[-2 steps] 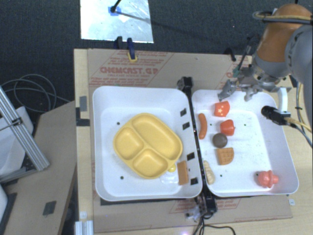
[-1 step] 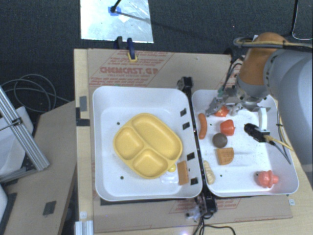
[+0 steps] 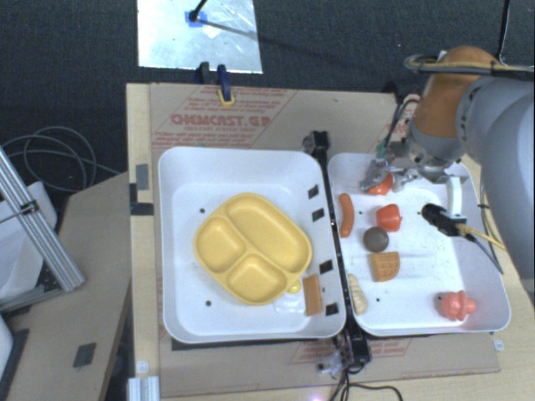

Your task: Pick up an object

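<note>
My gripper is down at the back left of the right bin, and the grey arm with its orange band reaches in from the right. A small orange-red piece lies right at the gripper's tip, partly hidden by it. In front of it in the same bin are an orange sausage, a red pepper, a brown ball, a tan waffle piece, a pale peanut-shaped piece and a pink toy.
The left bin holds a yellow divided plate and a brown cracker near its front right corner. A black part with a cable hangs off the arm over the right bin. Black clips line the wall between the bins.
</note>
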Robot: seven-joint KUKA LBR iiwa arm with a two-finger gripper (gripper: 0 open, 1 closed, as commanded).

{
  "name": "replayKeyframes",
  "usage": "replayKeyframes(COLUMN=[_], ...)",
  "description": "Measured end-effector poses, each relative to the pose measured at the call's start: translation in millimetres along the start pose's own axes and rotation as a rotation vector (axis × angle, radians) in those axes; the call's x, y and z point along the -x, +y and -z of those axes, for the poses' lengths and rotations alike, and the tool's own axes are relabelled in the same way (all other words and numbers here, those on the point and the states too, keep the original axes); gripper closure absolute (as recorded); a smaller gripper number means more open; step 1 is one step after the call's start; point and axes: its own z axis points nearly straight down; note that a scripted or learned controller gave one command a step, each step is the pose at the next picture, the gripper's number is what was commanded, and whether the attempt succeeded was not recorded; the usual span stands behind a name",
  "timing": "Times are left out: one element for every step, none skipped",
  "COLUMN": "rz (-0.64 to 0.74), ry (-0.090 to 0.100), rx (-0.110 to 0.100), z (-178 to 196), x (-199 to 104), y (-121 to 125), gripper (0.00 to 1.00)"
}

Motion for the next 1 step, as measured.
replayKeyframes(rz=[0.008], ry=[0.003], rx=[0.001], z=[93.3], x=[-72.8], y=[-40.9], gripper=[1.00])
